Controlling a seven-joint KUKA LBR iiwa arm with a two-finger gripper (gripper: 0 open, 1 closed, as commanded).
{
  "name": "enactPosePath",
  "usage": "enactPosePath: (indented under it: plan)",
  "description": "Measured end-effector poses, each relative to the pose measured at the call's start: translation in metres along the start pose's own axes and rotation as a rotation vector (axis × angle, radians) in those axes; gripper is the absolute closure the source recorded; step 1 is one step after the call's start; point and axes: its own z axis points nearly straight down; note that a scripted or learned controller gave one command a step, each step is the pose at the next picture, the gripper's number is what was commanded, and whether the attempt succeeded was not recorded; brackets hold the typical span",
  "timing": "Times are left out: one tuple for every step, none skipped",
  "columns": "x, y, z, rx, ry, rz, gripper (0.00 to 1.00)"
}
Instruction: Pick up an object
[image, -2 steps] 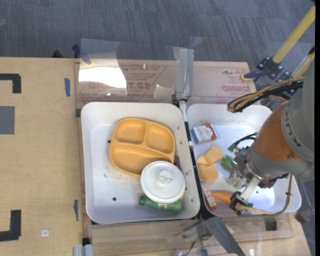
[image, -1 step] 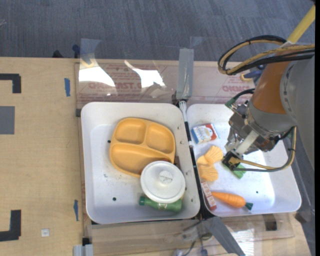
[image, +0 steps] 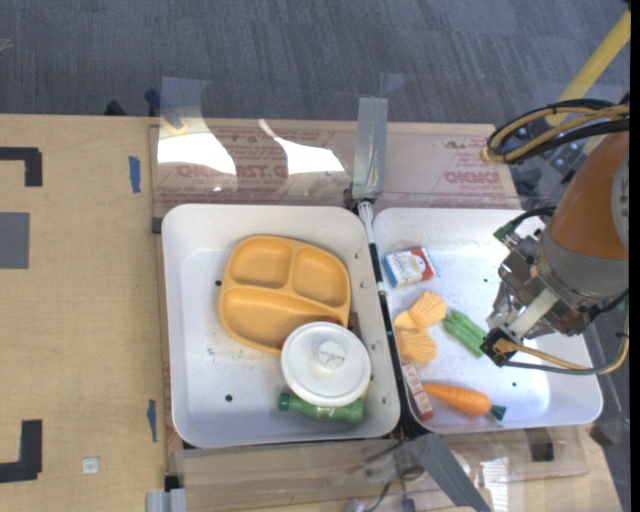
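Hovering low | gripper (image: 517, 300) was over shallow white right bin (image: 470, 235), near green plastic stick (image: 463, 332) | grip state: could not tell | stick, orange toy carrot (image: 458, 399), small blue-and-white carton (image: 409, 266) all lay in bin | nothing seen lifted; pick judged not yet done

Grey arm (image: 583, 272), orange band (image: 598, 195)
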Motion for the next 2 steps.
enactPosePath:
  plan:
    - [0.001,-0.001,0.000,0.000,0.000,-0.002,0.00]
    - [0.057,0.040,0.045,-0.002,0.000,0.322,0.00]
